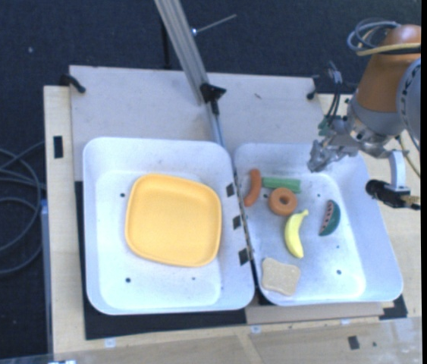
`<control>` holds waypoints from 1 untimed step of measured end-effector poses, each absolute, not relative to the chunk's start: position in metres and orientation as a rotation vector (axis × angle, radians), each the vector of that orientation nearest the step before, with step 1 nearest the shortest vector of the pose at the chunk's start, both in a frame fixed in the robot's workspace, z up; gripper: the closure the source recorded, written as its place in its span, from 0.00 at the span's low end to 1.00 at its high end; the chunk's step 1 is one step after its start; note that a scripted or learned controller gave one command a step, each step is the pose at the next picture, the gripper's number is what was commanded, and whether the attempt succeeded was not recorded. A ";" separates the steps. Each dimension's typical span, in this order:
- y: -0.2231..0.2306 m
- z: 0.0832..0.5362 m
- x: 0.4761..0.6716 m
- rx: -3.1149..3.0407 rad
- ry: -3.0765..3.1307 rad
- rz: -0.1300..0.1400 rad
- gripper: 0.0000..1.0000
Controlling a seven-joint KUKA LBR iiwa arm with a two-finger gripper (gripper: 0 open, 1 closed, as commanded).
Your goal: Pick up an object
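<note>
You see a curved yellow plastic banana (295,234) lying in the right white bin (365,279), while the pincer (321,158) hovers above the bin's far edge, its opening impossible to tell.

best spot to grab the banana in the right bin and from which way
Grip the banana across its narrow middle, coming straight down from above. It lies flat, running roughly toward the camera, so the fingers should close from its left and right sides. The doughnut sits close to its upper tip and the bread slice near its lower end, so mid-body looks freest.
</note>
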State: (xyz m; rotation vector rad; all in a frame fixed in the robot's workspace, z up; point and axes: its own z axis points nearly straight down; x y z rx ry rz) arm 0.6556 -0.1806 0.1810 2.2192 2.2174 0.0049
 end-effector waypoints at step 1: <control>-0.185 0.232 0.666 2.218 2.218 0.005 1.00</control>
